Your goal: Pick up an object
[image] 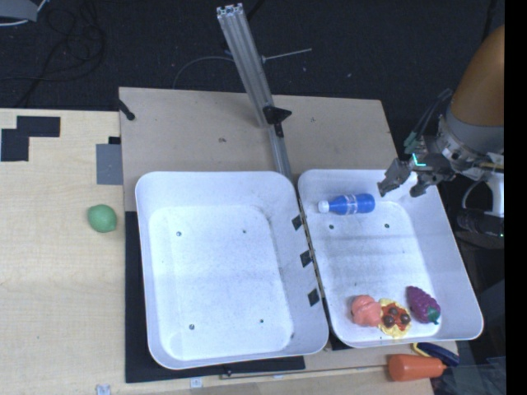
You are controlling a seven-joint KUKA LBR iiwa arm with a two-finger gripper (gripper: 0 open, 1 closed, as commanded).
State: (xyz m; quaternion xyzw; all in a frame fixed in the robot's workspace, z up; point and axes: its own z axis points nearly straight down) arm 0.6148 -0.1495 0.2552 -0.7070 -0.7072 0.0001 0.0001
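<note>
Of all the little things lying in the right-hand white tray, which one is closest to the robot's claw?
The blue-and-white plastic bottle, lying on its side at the bin's far end, just beside the gripper. The other toys cluster at the near edge.

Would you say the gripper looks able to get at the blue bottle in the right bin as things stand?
Probably yes. The gripper hangs open just right of the blue bottle, which lies on its side alone at the far end of the right bin, nothing between them; the toys sit at the near end.

No writing can be read anywhere — the bottle (pixel 347 205) shows a blue label, its print too small.
</note>
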